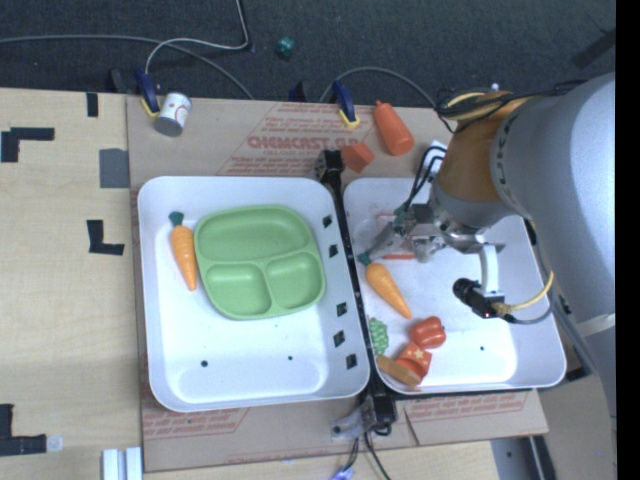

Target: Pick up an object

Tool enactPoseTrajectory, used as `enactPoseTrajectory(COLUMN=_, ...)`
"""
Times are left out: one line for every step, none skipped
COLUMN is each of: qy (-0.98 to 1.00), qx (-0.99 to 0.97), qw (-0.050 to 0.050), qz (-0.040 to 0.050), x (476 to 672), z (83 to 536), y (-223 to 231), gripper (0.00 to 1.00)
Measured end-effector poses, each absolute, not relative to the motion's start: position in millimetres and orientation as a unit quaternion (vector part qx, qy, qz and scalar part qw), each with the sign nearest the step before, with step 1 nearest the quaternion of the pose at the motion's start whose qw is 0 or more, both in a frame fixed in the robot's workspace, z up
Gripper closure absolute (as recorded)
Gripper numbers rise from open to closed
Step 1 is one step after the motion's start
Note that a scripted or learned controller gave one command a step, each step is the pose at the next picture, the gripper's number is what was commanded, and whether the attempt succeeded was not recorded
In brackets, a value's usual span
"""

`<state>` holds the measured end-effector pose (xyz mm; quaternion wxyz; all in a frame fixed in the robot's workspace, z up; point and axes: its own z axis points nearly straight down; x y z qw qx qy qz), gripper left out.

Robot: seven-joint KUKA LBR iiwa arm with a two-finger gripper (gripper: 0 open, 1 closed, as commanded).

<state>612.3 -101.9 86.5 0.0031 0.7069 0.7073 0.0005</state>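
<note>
the grey arm with its orange band (478, 163) reaches in from the right and bends down over the right shallow white bin (520, 368). its two-finger gripper (372, 249) points toward the divider between the bins, low over the bin floor near the upper left part of that bin. the thin metal fingers (385, 236) stand spread apart, with nothing seen between them – the claw is open and holds no object.

just below the fingertips lies an orange plastic carrot with a green stub (386, 287), slanting down and to the right, close to the gripper but not within it. lower in the same bin sit a red plastic pepper (427, 332), a small green leafy piece (378, 334) by the divider, and a brown-and-red toy food piece (405, 366) near the front wall.

the left shallow white bin (240, 373) holds a green three-compartment plastic plate (260, 261) and, just beside its left edge, a second orange carrot with a green top (183, 251).

outside the bins, on the cardboard sheet (260, 143) behind them, lie an orange carrot-shaped toy (393, 128), a small orange block (357, 155) and a small white can-like cylinder (173, 112).
</note>
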Motion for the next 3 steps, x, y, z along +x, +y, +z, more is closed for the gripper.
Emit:
enactPoseTrajectory(qy=0.708, qx=0.706, qw=0.001, qz=0.0003, x=668.9, z=85.1, y=-93.8, gripper=0.0)
enactPoseTrajectory(qy=0.708, qx=0.707, qw=0.002, qz=-0.0002, x=657.2, z=85.8, y=-107.3, gripper=0.0)
enactPoseTrajectory(qy=0.708, qx=0.706, qw=0.001, qz=0.0004, x=669.0, z=85.6, y=-115.0, gripper=0.0)
